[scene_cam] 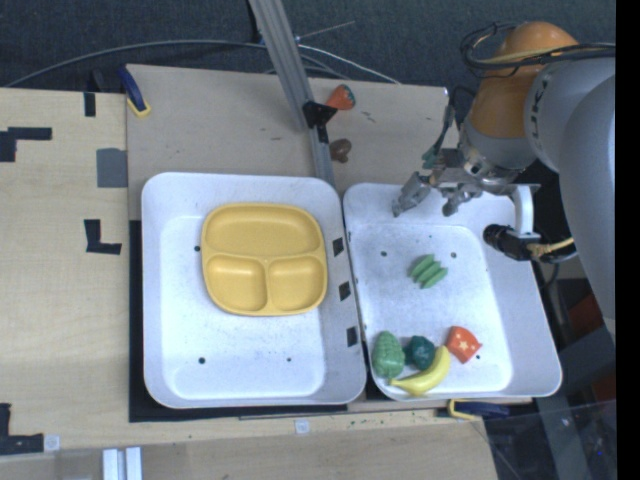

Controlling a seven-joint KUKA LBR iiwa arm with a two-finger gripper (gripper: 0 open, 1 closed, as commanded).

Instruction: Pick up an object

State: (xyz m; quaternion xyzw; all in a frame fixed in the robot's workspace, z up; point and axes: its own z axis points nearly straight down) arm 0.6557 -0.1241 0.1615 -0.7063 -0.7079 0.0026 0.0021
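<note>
Two bins on tabletop (230,118). Fingers (408,199) spread, empty, over right bin (520,298) far rim. Green pod (428,270) mid-bin; banana (426,375), tomato (462,343) near front. Yellow tray (265,258) in left bin (170,298).

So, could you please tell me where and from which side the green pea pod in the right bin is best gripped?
I'd take the green pea pod across its narrow middle, coming straight down from above. It lies flat and alone on the right bin floor, running diagonally, so the end effector should probably turn to close across the short width. Open floor on every side leaves room for it.
</note>
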